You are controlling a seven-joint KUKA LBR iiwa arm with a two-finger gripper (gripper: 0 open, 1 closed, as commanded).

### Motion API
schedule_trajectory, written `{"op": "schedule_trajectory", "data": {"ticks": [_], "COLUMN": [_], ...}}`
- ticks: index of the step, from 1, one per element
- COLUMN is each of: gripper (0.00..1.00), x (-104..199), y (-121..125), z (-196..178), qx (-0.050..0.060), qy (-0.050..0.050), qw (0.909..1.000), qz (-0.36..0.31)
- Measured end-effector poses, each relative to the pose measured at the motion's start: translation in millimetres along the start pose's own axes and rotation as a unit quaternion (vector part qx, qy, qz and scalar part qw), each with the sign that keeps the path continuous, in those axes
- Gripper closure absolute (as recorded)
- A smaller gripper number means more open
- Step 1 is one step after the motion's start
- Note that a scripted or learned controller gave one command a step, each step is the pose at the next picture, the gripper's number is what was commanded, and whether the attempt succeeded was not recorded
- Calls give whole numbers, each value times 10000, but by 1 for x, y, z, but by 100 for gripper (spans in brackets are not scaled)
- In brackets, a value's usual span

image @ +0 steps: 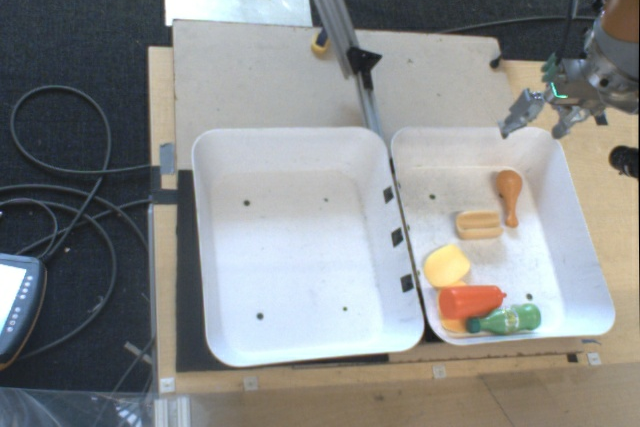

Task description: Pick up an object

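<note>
Claw: fingers are seen spread apart, nothing between them; it is held above the far right corner of the right bin.
Nearest item: drumstick, found below and slightly left of the claw in the view, well apart from it.
Drumstick axis: long axis is judged to run nearly away-to-toward the camera, round end far, thin end near.
Other items: bun just left of the drumstick's thin end; lemon, red pepper and green bottle are clustered farther off, at the near edge.
Left bin: well left of the claw.
Coming move, judged: a descent toward the drumstick is called for, fingers set across its axis.
</note>
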State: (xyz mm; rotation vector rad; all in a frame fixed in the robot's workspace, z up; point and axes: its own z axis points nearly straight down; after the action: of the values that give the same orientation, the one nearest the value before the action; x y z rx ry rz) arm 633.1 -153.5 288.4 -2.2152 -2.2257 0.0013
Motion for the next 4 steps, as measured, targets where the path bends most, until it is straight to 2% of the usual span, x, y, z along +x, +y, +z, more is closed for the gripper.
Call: {"op": "schedule_trajectory", "data": {"ticks": [1, 3, 4], "gripper": [0, 0, 0], "x": [0, 3, -1], "y": [1, 6, -3], "z": [-3, 104, 159], "qx": [-19, 5, 7], "qy": [-7, -2, -1], "qw": [10000, 10000, 10000], "qz": [-10, 10, 23]}}
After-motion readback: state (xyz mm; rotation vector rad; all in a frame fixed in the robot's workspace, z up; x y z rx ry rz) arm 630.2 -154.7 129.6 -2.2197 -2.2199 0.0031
